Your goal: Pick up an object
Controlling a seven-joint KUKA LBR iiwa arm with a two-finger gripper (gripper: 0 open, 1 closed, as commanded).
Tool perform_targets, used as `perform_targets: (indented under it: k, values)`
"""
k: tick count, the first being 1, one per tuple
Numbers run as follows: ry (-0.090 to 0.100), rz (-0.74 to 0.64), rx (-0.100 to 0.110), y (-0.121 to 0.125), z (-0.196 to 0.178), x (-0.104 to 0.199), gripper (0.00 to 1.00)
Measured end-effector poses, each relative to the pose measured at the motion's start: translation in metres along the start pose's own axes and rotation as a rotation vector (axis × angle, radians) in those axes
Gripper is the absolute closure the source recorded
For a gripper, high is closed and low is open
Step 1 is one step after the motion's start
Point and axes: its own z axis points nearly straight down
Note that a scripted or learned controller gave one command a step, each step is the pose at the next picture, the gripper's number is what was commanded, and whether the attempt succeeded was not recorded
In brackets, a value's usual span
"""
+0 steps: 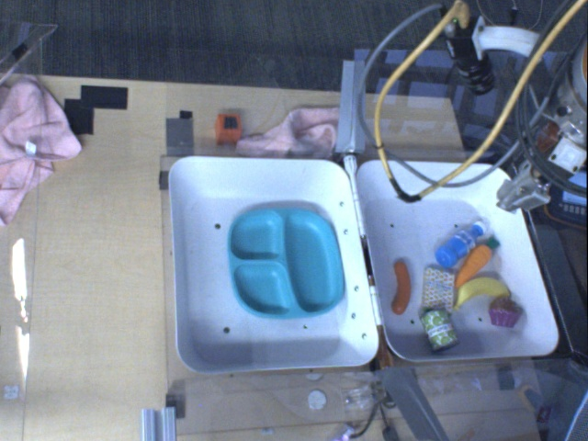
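The right bin [413, 219] holds several small items in its near right part. A red-brown sausage [401, 286] lies apart at the left. A patterned pouch [438, 286], a green can [440, 329], a blue bottle [459, 243], an orange carrot [475, 263], a yellow banana [481, 290] and a purple cupcake [503, 314] cluster together. My gripper [522, 191] hangs at the bin's far right rim, up and to the right of the bottle, with nothing seen in it.
In the left bin [197, 209] sits a blue divided plate [285, 260]. Yellow and grey cables [404, 62] loop over the right bin's far edge. Behind the bins lie a pink cloth [289, 134] and an orange block [228, 127]; another pink cloth [32, 141] is far left.
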Motion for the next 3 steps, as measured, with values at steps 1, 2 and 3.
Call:
perform_targets:
  k: [1, 2, 3]
  values:
    - [0.01, 0.002, 0.011, -0.003, -0.012, 0.002, 1.0]
    - [0.02, 0.003, 0.022, -0.007, -0.023, 0.005, 1.0]
    - [0.03, 0.004, 0.034, -0.01, -0.035, 0.007, 1.0]
